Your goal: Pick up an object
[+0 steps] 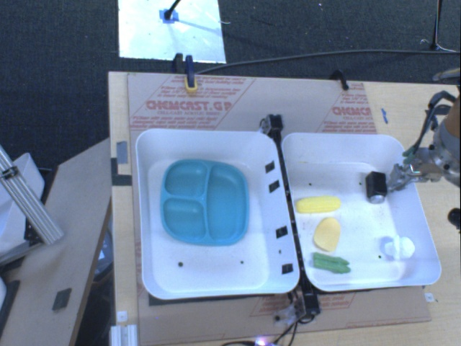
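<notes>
Claw (401, 176) at right bin's (360, 218) rim — arm (442, 164) partly cropped.

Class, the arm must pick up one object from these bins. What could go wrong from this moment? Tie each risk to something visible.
1. The corn, yellow wedge and green pod lie close together in the right bin, so the claw could nudge a neighbour or pinch two at once.
2. The small white object sits near that bin's corner wall, which might block the claw's descent.
</notes>
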